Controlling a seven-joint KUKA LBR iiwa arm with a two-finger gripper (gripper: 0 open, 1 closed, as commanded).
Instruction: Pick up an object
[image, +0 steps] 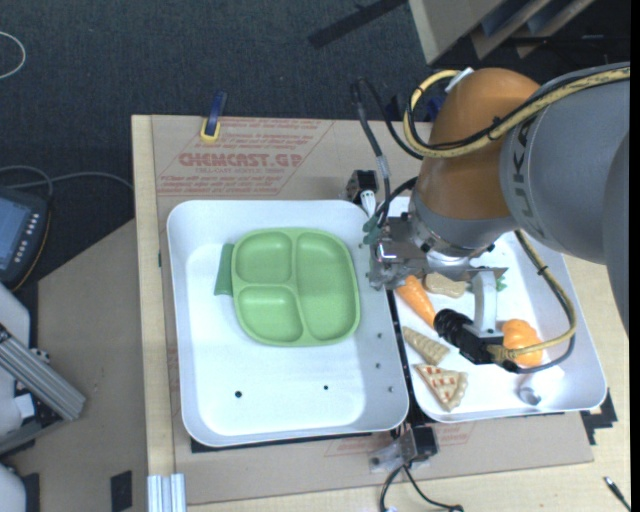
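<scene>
The camera view shows the arm (520, 150) bent over the right bin (590, 375), its pincer (432, 272) low among the toy food there; whether it is clenched or released I cannot tell. A carrot (415, 300) lies just beside it, a pizza slice (442, 384) nearer the front. The left bin (200, 380) holds a green divided plate (295, 285).

Both white bins (200, 330) smooth plastic, slightly glossy. Green divided plate (296, 286) at 9 o'clock of the arm, matt plastic. Counter (250, 150) under everything like raw brown cardboard, matt, red print on it. Arm shell (585, 160) satin grey, orange band (475, 110) shiny with a highlight. Claw (432, 268) area bare metal by the look. Carrot (416, 302) dull orange, plasticky. Dark carpet (150, 50) at 12 o'clock, rough weave.
</scene>
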